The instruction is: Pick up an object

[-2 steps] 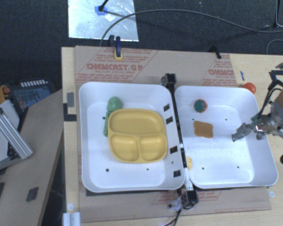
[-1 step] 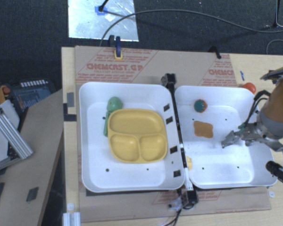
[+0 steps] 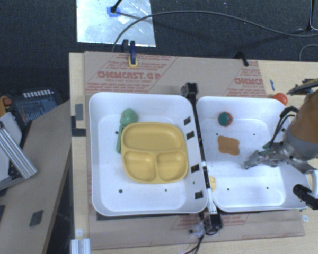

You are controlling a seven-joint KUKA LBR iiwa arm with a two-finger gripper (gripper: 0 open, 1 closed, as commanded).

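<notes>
White plastic formed both shallow bins, set side by side on a pale sheet printed in red with the word CHEMCAST [image 3: 129, 74], repeated partly at the far right. In the left bin [image 3: 103, 194] a yellow compartment tray [image 3: 152, 151] took up most of the floor, and a green spoon-like utensil [image 3: 126, 121] was tucked against its far left edge, partly beneath it. In the right bin [image 3: 254, 194] a flat brown piece [image 3: 228, 145] lay near the middle, with a small round green and red ball [image 3: 224, 119] well beyond it toward the far wall. An orange-red object [image 3: 279, 97] was seen just outside the far right corner of that bin.

The gripper [image 3: 250, 163] was lowered into the right bin from the right, its tips near the bin floor, just right of the brown piece and apart from it. Whether it was spread or closed could not be told, and nothing was seen held in it. Bare white floor was left open in the near half of the right bin. A black divider strip [image 3: 197, 142] ran between the bins. Cables [image 3: 212, 16] were trailed across the dark floor beyond the bench.
</notes>
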